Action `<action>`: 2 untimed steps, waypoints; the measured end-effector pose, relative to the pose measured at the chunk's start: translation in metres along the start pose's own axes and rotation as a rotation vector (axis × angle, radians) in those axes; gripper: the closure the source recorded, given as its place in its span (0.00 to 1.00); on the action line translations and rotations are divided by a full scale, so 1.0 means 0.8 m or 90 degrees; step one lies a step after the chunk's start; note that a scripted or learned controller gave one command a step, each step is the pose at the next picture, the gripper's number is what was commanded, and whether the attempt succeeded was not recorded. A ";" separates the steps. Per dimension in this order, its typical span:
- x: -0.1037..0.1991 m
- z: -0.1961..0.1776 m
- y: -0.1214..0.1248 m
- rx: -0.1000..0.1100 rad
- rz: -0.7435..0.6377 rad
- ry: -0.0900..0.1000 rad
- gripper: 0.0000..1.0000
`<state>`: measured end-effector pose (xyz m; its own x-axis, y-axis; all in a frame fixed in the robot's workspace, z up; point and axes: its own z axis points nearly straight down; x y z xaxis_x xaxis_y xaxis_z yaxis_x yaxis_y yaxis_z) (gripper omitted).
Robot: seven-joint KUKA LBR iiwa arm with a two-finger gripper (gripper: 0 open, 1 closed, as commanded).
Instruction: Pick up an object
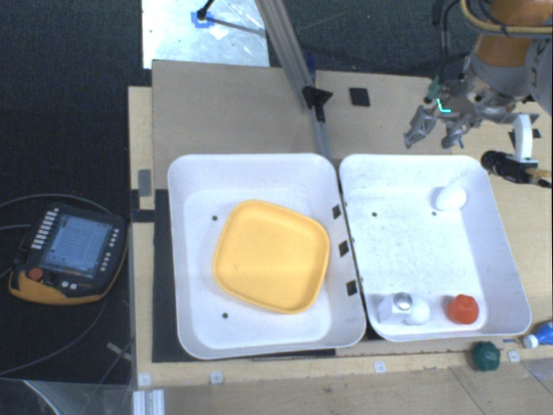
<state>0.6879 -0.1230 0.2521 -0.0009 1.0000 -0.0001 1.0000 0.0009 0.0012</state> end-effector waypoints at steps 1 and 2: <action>0.000 0.000 0.000 0.000 0.000 0.000 0.00; -0.011 0.072 -0.003 0.003 0.001 0.000 0.00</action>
<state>0.6856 -0.1314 0.1942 0.0005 1.0000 0.0002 1.0000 -0.0005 -0.0036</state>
